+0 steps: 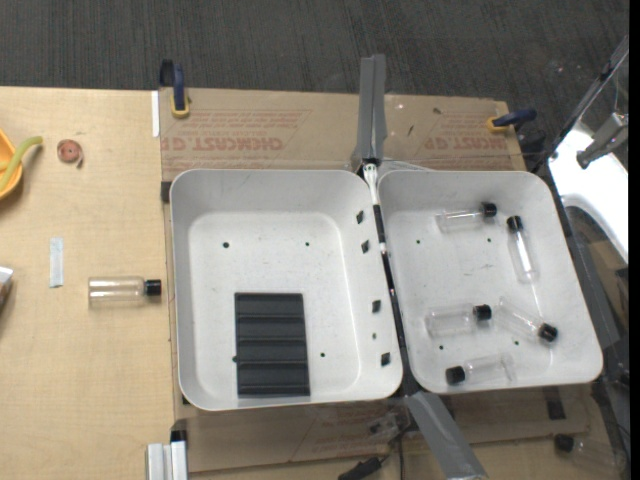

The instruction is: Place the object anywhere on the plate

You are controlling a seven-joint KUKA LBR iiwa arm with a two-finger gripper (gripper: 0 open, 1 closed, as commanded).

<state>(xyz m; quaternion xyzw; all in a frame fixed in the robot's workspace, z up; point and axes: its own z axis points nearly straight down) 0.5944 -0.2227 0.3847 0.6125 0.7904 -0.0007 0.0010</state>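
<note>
Five capped vials (pixel 468 217) are lying scattered at differing angles in the right bin (pixel 570 268), the dark ribbed plate (pixel 270 344) in the left bin (pixel 200 268); jaw state cannot be told.

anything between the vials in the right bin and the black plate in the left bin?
Yes: the two bins' adjoining walls, running top to bottom between the clear vials and the black ribbed plate. A vial must go over them. The left bin's floor around the plate has nothing on it.

Two white bins (pixel 190 268) – six clear vials (pixel 465 218) – one black plate (pixel 270 345)
</note>
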